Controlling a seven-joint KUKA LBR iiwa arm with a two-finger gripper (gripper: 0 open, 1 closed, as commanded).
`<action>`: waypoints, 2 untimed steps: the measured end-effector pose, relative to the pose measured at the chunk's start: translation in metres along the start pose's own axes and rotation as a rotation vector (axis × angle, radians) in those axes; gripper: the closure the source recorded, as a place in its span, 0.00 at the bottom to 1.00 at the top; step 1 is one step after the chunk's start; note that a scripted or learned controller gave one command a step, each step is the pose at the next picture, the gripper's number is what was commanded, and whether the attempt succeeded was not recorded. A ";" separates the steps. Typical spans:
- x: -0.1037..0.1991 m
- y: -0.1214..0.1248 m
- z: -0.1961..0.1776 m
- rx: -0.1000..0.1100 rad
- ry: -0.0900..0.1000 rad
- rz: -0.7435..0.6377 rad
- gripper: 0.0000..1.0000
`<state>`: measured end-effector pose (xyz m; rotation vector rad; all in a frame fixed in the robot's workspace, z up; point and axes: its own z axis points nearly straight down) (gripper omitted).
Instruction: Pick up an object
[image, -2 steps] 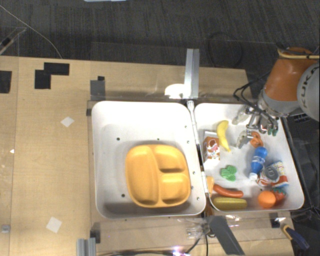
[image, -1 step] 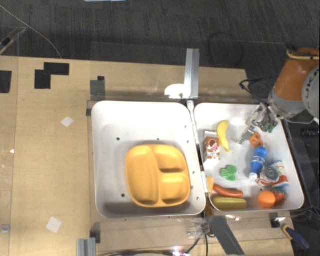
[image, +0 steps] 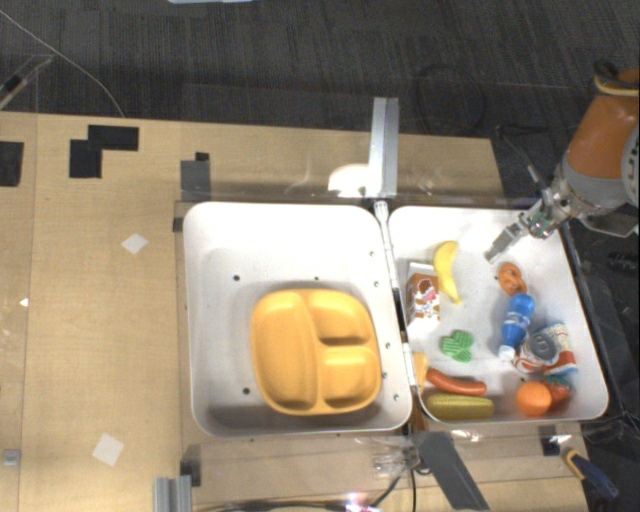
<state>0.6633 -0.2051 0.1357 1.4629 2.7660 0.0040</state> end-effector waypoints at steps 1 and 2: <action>0.007 -0.010 0.048 0.004 0.003 0.264 0.00; 0.019 -0.028 0.013 0.004 0.003 0.583 0.00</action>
